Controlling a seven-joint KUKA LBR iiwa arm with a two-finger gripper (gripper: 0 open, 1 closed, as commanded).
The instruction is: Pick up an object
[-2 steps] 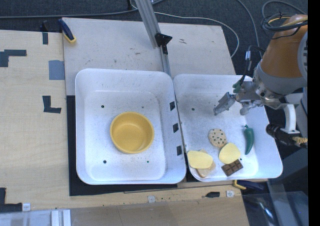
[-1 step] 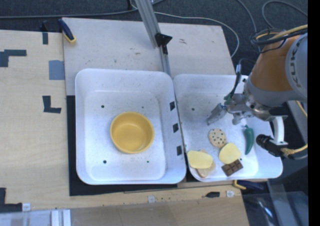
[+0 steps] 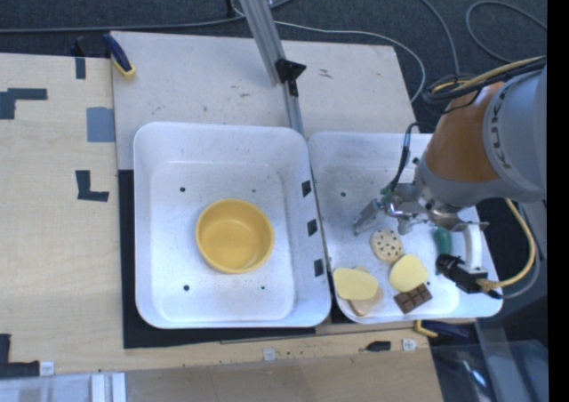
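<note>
My gripper (image 3: pixel 384 221) hangs over the right bin (image 3: pixel 342 169), near its middle, with its fingers spread open and nothing between them. Just below it lies a round beige cookie (image 3: pixel 386 245) with dark dots. Further toward the front edge are a yellow chip (image 3: pixel 409 272), a yellow oval piece (image 3: pixel 356 283) lying on a tan one, and a brown chocolate block (image 3: pixel 412 299). A small green object (image 3: pixel 442 238) lies to the right of the cookie, partly hidden by the wrist.
The left bin (image 3: pixel 160 160) holds a yellow bowl (image 3: pixel 235 235) at its middle. A grey metal pole (image 3: pixel 262 27) slants down from the top to the wall between the bins. The far half of the right bin is bare.
</note>
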